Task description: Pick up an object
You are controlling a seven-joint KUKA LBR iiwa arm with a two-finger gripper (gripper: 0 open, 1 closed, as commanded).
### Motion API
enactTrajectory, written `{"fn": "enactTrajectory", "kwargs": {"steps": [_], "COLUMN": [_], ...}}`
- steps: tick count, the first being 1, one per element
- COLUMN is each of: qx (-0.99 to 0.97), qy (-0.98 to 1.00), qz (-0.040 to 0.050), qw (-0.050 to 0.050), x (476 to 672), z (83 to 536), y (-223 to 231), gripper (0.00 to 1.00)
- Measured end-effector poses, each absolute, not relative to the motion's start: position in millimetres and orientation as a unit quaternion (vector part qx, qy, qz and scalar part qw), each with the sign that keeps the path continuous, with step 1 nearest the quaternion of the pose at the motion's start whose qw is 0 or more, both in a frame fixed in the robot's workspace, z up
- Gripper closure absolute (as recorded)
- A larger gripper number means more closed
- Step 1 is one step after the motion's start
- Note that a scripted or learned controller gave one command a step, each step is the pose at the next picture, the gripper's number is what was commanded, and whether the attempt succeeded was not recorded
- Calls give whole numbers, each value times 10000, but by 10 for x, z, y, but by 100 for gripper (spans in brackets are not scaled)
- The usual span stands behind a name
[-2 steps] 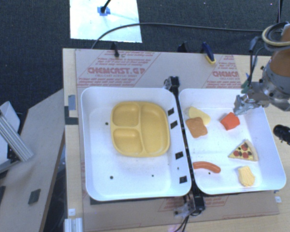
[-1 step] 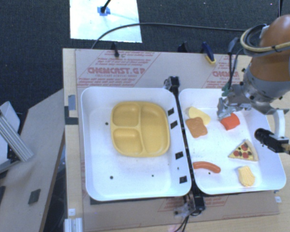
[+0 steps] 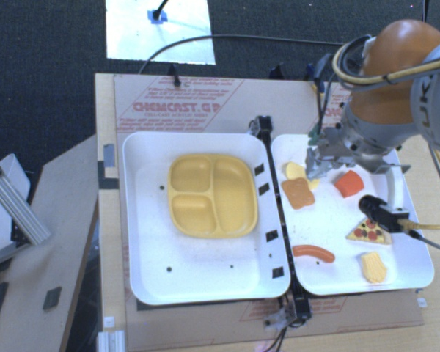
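bins: 2 white ones side by side on the desk (image 3: pixel 73 196). left bin (image 3: pixel 147 270) has 1 yellow divided plate (image 3: pixel 211 195). right bin (image 3: pixel 403 270) has 6 toy foods: 1 yellow cheese wedge (image 3: pixel 294 171), 1 brown toast slice (image 3: pixel 298 193), 1 red-orange block (image 3: pixel 348 183), 1 pizza slice (image 3: pixel 369 232), 1 sausage (image 3: pixel 313 253), 1 corn cob (image 3: pixel 373 267). gripper (image 3: pixel 317 163) sits over the bin's upper left, just right of the cheese wedge and above the toast. can't tell how its jaws stand, the arm's bulk hides them. a black part covers the pizza's top corner.
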State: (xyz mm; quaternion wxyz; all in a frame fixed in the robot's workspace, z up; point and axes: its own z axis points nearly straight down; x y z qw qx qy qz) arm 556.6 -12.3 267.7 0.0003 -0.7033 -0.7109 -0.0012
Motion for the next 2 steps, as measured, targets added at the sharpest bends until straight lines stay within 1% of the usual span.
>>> {"fn": "enactTrajectory", "kwargs": {"steps": [1, 2], "qx": [-7034, -7039], "qy": [-7108, -7103], "qz": [-8, -4], "qw": [2, 4], "x": [5506, 5546], "z": [2689, 2513], "y": [393, 865], "gripper": [100, 100]}}
